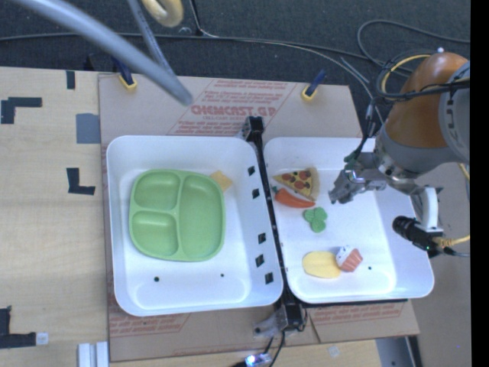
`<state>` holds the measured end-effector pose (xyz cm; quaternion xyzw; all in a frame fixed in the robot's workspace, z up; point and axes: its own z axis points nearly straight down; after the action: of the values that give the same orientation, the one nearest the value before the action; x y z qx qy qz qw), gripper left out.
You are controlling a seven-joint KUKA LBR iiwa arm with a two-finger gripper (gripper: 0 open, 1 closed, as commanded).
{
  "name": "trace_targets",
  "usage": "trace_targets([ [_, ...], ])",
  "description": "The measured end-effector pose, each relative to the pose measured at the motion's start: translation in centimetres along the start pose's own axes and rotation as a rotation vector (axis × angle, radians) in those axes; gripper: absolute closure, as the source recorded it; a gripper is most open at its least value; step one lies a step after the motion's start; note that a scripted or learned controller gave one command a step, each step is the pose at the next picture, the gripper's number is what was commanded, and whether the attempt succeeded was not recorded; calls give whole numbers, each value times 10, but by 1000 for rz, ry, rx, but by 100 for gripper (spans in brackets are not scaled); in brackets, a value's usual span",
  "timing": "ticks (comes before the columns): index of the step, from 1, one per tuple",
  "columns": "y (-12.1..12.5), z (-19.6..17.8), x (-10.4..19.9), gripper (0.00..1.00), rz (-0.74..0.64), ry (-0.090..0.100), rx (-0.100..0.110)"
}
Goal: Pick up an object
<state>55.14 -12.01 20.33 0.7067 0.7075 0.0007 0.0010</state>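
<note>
In the right bin (382,277) lie a toy pizza slice (299,181), an orange carrot (293,199) just below it, a green broccoli piece (315,219), a yellow lemon-like piece (322,265) and a small salmon sushi piece (348,258). My gripper (341,189) hangs over the upper middle of the right bin, to the right of the pizza slice and above the broccoli. Nothing shows between its fingers.
The left bin (122,277) holds a green divided plate (177,214) and a small yellow piece (221,180) at its upper right corner. A black divider (263,212) separates the bins. The arm's orange band (428,90) and cables sit at the right.
</note>
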Motion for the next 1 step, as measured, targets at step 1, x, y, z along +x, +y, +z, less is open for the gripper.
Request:
trace_targets([
  [1,1,-28,0,100,0,0,0],
])
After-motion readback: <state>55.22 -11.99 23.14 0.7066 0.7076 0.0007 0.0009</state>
